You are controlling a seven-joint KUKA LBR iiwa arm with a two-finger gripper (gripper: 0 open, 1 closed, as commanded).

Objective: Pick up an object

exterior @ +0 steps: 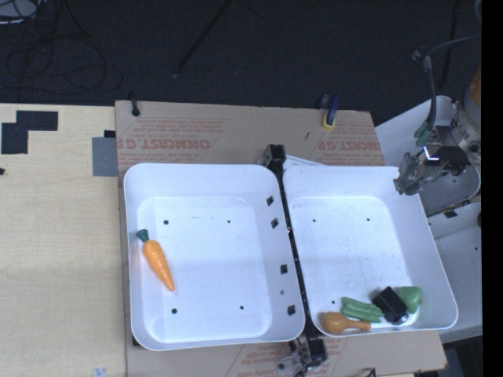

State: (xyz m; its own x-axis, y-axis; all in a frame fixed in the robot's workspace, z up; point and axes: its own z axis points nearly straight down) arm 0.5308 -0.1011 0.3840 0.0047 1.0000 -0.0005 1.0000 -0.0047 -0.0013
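Note:
An orange toy carrot [158,263] with a green top lies by the left wall of the left bin [200,177]. In the near right corner of the right bin [354,181] lie a black block [391,305], a green pepper-like toy [410,296], a long green pod [361,309] and a yellow-orange pear-shaped toy [343,323], packed close together. My gripper [408,181] hangs at the far right edge of the right bin, above its rim and well away from all the objects. Nothing shows between its fingers.
Both bins sit on a cardboard sheet [236,132] over a light wooden bench. A black divider strip [284,242] runs between the bins. A small blue-and-yellow clamp [330,114] stands on the cardboard's far edge. Cables trail behind.

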